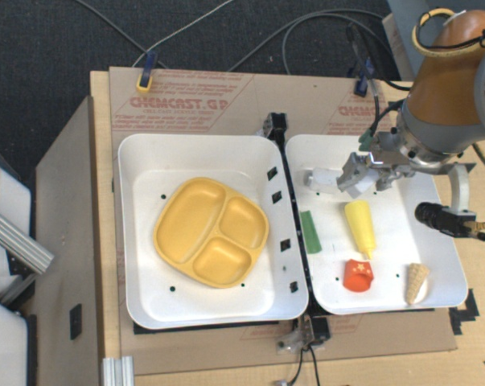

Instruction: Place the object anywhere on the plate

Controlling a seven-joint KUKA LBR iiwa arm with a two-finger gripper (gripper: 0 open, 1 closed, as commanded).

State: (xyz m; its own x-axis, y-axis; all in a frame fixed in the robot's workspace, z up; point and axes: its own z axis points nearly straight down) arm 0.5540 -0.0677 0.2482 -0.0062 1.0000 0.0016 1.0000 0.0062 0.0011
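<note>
Tool [356, 175] hangs over the right bin's [443, 292] far part, just beyond the yellow toy [360, 227]; whether it is wide or narrow cannot be told. Best drop squarely over that toy, close across its narrow width, then carry it left to the plate [210, 230].

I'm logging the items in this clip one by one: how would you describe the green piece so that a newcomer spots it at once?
Start at the right-hand white bin, the one the arm reaches over. Along its left wall, next to the divider between the bins, lies the green piece: a short flat strip, lying lengthwise. It is the only green thing there; its neighbours are a yellow bottle shape, a red-orange lump and a beige cone.
</note>
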